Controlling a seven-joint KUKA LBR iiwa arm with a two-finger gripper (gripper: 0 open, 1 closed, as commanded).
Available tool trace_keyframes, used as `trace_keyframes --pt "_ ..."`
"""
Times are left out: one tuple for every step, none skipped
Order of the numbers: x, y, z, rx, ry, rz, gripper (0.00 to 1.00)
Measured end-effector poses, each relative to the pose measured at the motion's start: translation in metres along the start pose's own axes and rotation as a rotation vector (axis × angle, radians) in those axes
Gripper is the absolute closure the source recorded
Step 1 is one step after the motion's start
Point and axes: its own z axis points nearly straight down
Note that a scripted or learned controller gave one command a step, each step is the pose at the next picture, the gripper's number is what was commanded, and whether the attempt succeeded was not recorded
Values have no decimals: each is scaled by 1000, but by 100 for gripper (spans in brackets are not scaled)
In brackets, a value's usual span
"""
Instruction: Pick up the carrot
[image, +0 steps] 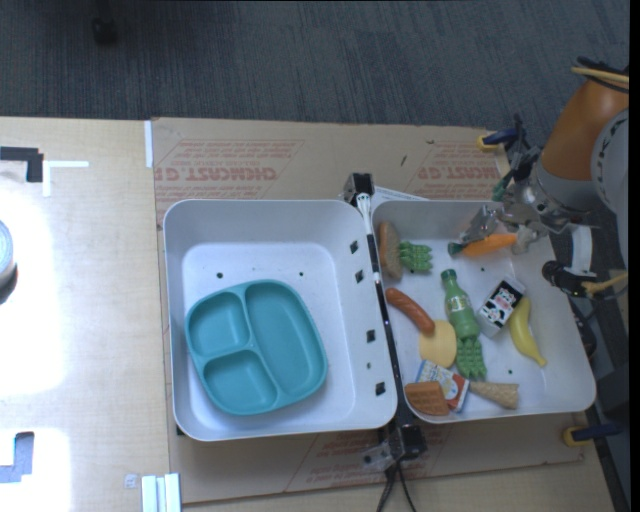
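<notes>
A: Item, carrot (490, 242): location?
B: Far corner of right bin (575, 350), raised, pinched between gripper (497, 232) fingers, closed on it.
A: Step?
B: Lifting; next, likely raise clear.

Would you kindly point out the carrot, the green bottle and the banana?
carrot (492, 242): camera view, orange body.
green bottle (461, 310): camera view, middle of the body.
banana (523, 328): camera view, middle of the curve.
</notes>
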Motion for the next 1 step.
trace_keyframes --pt "-1 0 0 2 1 -47 0"
